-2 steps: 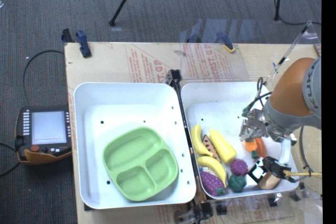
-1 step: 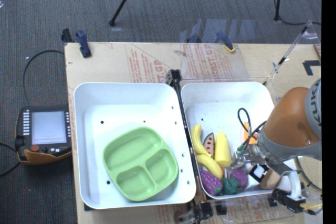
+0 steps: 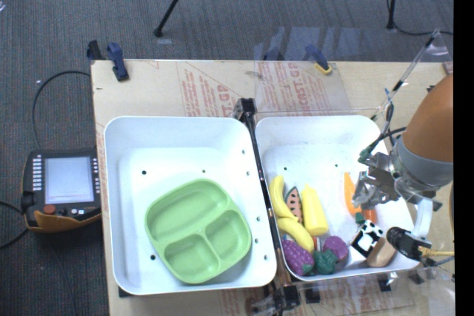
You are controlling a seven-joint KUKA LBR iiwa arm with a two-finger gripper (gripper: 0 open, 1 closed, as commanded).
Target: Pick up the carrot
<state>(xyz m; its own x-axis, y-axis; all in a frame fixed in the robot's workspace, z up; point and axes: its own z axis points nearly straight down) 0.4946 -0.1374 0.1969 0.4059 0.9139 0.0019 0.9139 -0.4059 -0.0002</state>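
The robot's metal claw is down in the right white plastic bin, right at the orange toy carrot.

The carrot lies near the bin's right side, and I cannot tell if the claw is holding it or not. Close by are two yellow toy bananas, a slice of toy watermelon, a yellow toy corn cob, purple toy grapes and a green toy broccoli. The left white plastic bin holds a green plastic plate with three parts.
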